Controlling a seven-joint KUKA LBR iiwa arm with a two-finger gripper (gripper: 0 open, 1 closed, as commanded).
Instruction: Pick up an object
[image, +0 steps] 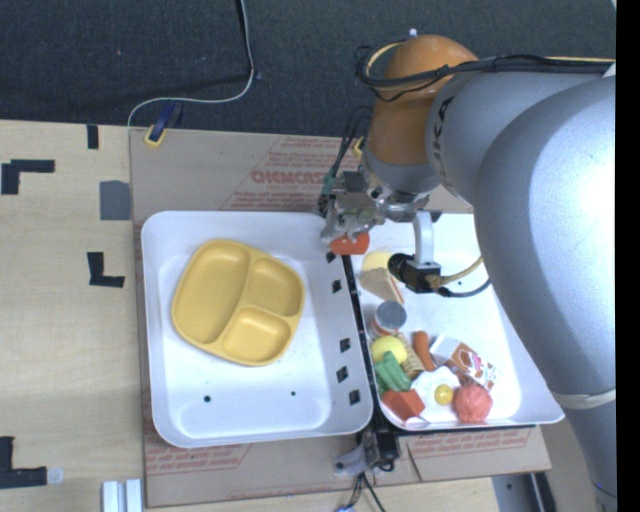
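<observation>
My gripper (347, 236) hangs over the divider between the two bins, near their far end. A small red-orange object (350, 243) shows between its fingertips, lifted above the bin edge. The right bin (500, 330) holds several toy foods: a pale cheese wedge (378, 276), a grey round piece (389, 317), a yellow lemon (388, 349), a green piece (392, 376), a red block (403, 404), an orange sausage (424, 350), a fried egg (440, 386), a red ball (473, 402) and a printed packet (470, 362). The arm covers the right bin's far side.
The left bin (170, 390) holds a yellow divided plate (238, 300) in its far half. Black clips (345, 345) line the ridge between the bins. A hose (450, 280) loops from the wrist over the right bin.
</observation>
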